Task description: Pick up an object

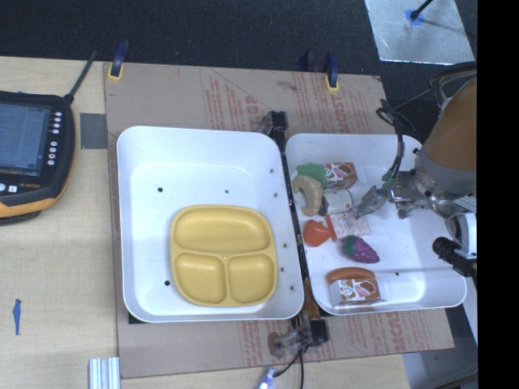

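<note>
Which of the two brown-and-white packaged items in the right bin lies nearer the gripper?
The upper packet, beside the green item, lies nearer the gripper. The other packet sits apart at the bin's near edge, beyond the purple item.

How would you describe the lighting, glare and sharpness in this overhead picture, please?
In the camera view, light is even and soft; the left bin is washed nearly flat white, with a faint shadow along its inner walls; the yellow tray shows mild sheen; small items in the right bin are soft-edged, their labels unreadable; the gripper looks blurred.

Tray (224, 254) in left bin (138, 185)
</note>
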